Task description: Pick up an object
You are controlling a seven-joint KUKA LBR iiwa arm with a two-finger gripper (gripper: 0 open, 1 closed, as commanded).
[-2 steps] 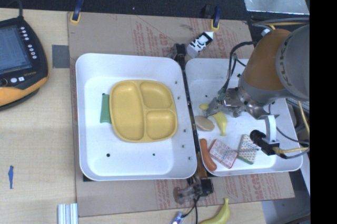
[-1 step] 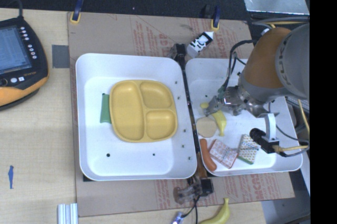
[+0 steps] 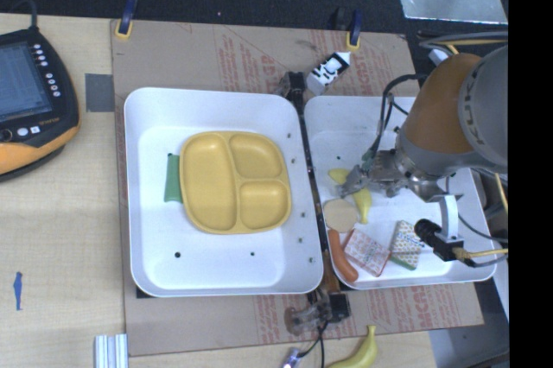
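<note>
In the right bin (image 3: pixel 346 120) lie a small yellow piece (image 3: pixel 362 202), a pale round disc (image 3: pixel 339 215), an orange sausage (image 3: pixel 340 257), a pink-patterned square (image 3: pixel 367 252) and a green-edged patterned block (image 3: pixel 404 244). My gripper (image 3: pixel 366 174) is down low in this bin, right over the yellow piece, whose ends stick out at its left and below it. The grey wrist and orange band (image 3: pixel 436 111) hide the bin's right part. The left bin (image 3: pixel 151 263) holds a yellow divided plate (image 3: pixel 233 180) lying on a green strip (image 3: pixel 172 178).
A teach pendant (image 3: pixel 30 103) rests on the bench at the far left. A banana (image 3: pixel 359 351) lies outside the bins at the bottom edge. A black-and-white tag (image 3: pixel 328 70) sits behind the bins. Cables (image 3: pixel 454 241) trail over the right bin's right side.
</note>
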